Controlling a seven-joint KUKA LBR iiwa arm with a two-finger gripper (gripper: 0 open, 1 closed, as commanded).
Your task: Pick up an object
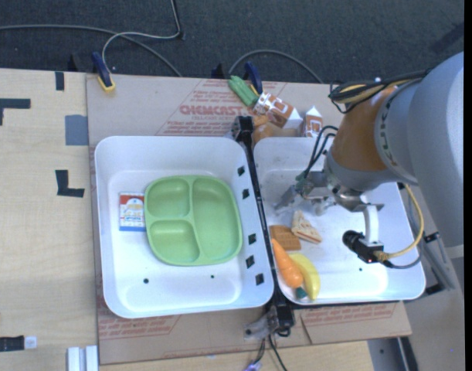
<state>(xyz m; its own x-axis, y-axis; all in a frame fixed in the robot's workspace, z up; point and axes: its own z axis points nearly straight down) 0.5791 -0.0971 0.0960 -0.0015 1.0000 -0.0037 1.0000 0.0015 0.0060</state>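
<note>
- Arm point(409, 122) comes in from the right, grey body with the orange band, hanging over the right bin point(390, 280).
- Gripper point(297, 195) sits low over the upper-left part of the right bin's floor, metal parts pointing left toward the divider between the bins. Can't tell if it is open or closed from this angle, and nothing is visibly held in it.
- Right bin contents, all along its left side below the gripper: a sandwich wedge point(306, 229) just beside the gripper, a brown bread-like piece point(285, 238) touching the wedge on its left, then a carrot point(284, 263) and a banana point(307, 275) lying side by side toward the front corner. A small green bit sits at the carrot's lower end, too small to identify.
- None of those items are lifted, all rest on the bin floor.
- Left bin point(120, 284) holds a green divided plate point(194, 219), three compartments, roughly centred. A small printed box point(132, 211) lies flat against the plate's left edge.
- Black cable loop point(363, 250) with a yellow lead hangs off the wrist over the right bin's right half.
- Behind the bins on the cardboard sheet point(181, 114): a green object point(243, 91) and a couple of small cartons point(278, 113), outside both bins.
- Blue clamps point(103, 69) pin the cardboard's back edge to the table point(27, 230).
</note>
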